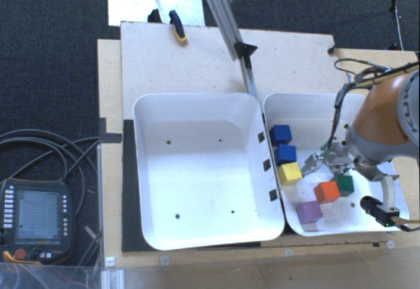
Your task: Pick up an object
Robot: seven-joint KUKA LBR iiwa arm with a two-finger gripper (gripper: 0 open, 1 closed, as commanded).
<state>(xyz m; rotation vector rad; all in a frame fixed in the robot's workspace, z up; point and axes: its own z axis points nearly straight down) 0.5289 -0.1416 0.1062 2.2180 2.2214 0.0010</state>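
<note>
Several small blocks lie in the right bin (308, 105). Two blue blocks (280, 133) (285, 153) sit by its left wall, with a yellow block (289, 173) just below them. An orange block (326, 191), a green block (344, 184) and a purple block (309, 212) lie nearer the front. My gripper (321, 161) hangs low over this bin, right of the yellow block and just above the orange one. The wrist hides the bin floor behind it. I see no block lifted off the floor.
The left bin (197, 110) stands beside the right one, sharing a middle wall. A slanted metal pole (223, 15) crosses the bench down to that wall. A teach pendant (36, 219) and cables lie on the floor at left.
</note>
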